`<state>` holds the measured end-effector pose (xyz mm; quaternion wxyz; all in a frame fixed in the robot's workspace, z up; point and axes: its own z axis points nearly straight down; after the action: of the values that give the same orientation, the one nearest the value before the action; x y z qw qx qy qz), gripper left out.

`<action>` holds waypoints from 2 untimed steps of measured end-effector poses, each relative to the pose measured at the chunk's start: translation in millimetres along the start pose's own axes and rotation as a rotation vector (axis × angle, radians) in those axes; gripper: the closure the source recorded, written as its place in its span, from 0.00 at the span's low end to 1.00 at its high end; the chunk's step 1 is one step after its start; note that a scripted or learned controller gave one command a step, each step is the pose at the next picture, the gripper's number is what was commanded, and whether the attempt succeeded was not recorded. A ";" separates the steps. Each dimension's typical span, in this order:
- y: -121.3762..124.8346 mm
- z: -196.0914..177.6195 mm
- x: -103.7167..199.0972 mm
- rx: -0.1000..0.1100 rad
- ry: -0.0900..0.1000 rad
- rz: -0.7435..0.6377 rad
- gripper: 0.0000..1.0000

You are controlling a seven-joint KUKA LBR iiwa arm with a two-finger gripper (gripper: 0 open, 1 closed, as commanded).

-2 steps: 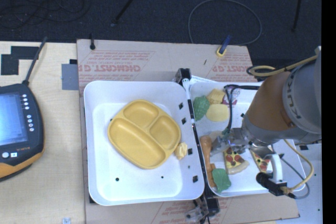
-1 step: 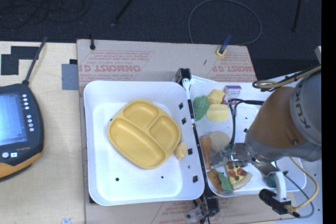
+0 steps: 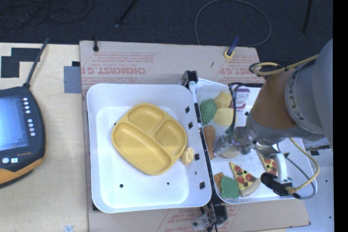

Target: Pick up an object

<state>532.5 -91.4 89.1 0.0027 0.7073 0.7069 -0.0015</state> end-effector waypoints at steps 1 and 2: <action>-25.4 0.6 -39.8 0.003 0.007 0.003 0.00; 7.4 -1.0 5.6 -0.001 -0.007 0.001 0.00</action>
<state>539.8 -85.8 90.1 0.0053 0.7075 0.7067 -0.0036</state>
